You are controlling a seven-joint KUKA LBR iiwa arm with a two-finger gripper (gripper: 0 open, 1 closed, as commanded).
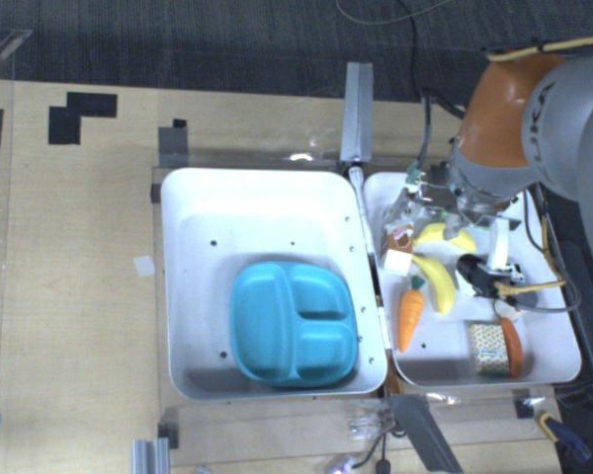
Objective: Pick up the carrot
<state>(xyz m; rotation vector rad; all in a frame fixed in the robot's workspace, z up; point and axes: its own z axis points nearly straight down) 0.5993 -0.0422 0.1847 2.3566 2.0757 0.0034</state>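
Observation:
The orange carrot (409,316) lies in the right bin (563,363), near its left wall, with its green end pointing to the back. My gripper (437,208) hangs over the back of that bin, behind the carrot and apart from it. Just below the gripper are yellow bananas (436,278).
A blue divided plate (295,322) sits in the left bin (193,265). The right bin also holds a small brown and white item (398,246), a patterned can (487,348) and a red-orange sausage (514,347) at the front right. The arm covers the bin's back right.

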